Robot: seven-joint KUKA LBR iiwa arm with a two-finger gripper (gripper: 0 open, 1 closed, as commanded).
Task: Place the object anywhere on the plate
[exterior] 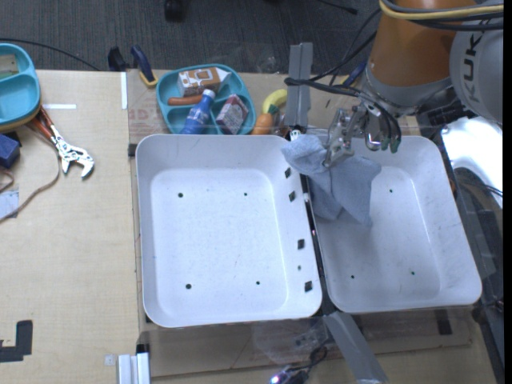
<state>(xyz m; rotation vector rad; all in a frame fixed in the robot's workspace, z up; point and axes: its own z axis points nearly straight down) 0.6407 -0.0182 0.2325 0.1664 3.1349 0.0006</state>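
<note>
- We are seeing two white bins sitting side by side on the surface [72, 238]; the left bin [220, 230] is showing only its bare floor with small dark dots.
- The right bin [400, 238] is holding a grey-blue cloth [340, 186], which is lying in the bin's far left corner and reaching over the rim between the two bins.
- Behind the bins a teal divided tray [206, 98] is carrying small packages and a blue bottle [196, 112]; a banana [274, 100] is lying just beside it.
- A wrench [70, 154] is lying on the surface well to the left.
- The near part of the right bin is giving open room.
- The pincer [340, 144] is hanging over the cloth's upper part and seems to be touching it; we cannot tell how far it is open or whether it is gripping the cloth.
</note>
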